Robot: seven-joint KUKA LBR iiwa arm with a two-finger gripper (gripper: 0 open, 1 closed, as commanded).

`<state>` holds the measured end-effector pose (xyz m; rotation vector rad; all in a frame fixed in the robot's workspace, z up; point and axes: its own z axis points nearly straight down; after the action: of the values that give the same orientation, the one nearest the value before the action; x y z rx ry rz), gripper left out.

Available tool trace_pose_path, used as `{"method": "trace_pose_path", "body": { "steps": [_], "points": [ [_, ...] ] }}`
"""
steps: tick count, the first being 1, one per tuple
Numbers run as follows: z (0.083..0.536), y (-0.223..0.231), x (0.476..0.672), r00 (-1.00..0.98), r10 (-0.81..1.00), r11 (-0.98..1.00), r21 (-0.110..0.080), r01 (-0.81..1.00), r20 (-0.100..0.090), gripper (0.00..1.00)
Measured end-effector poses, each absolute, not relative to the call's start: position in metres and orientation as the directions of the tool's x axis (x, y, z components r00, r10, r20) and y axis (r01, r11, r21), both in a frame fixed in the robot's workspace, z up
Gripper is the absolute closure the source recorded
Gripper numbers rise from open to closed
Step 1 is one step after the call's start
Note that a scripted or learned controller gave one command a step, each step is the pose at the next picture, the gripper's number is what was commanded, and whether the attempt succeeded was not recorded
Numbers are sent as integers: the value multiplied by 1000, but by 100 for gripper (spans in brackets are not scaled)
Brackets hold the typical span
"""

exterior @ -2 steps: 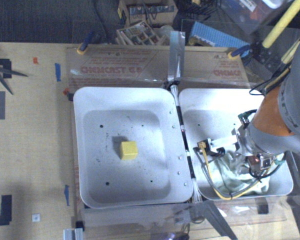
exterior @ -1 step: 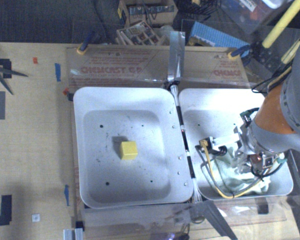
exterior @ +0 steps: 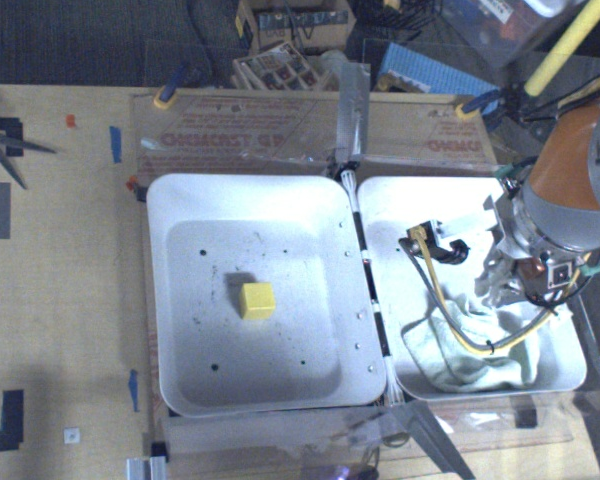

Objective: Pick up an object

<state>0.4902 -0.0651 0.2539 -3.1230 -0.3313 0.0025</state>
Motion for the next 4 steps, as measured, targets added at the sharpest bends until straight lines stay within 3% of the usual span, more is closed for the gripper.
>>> {"method": "trace_pose_path", "body": {
  "steps": [1, 2, 3, 4],
  "points": [
    [261, -68, 519, 979, 205, -979, -1, 205, -2, 100],
    [351, -46, 549, 980, 200, -980, -1, 200, 1, 100],
    [278, -116, 504, 980, 197, -980, -2, 197, -3, 100],
    [315, -107, 549, 975, 221, -975, -1, 221, -1, 100]
  ]
}}
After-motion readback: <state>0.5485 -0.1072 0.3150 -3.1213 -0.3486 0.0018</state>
